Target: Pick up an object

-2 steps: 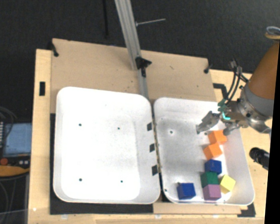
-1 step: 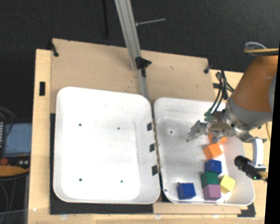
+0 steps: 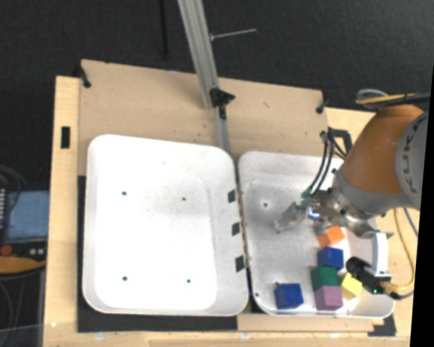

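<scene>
- We see our gripper (image 3: 288,217) low over the right bin (image 3: 266,173), reaching out leftward from the wrist, above bare floor near the bin's middle.
- We cannot tell how far the gripper is open; it shows as a small grey blur, and we see nothing caught in it.
- The blocks lie clustered in the right bin's lower right part: an orange block (image 3: 334,235) just beside the wrist, a blue block (image 3: 331,257) below it, then a green block (image 3: 325,277), a purple block (image 3: 329,297) and a yellow block (image 3: 351,286) packed close together.
- A second blue block (image 3: 288,295) sits apart from the cluster, near the bin's front wall, with free floor on its upper and left sides.
- We judge the gripper is placed over open floor, not over a block, so no grasp has been made; the nearest candidate is the orange block, to the gripper's right.
- The tight packing probably makes the green, purple and yellow blocks hard to take cleanly, since fingers would have little room beside them.
- The lone blue block looks the easier target to us, because nothing crowds it.
- The left bin (image 3: 160,224) holds no blocks that we can see, so it would serve as a drop place later.
</scene>
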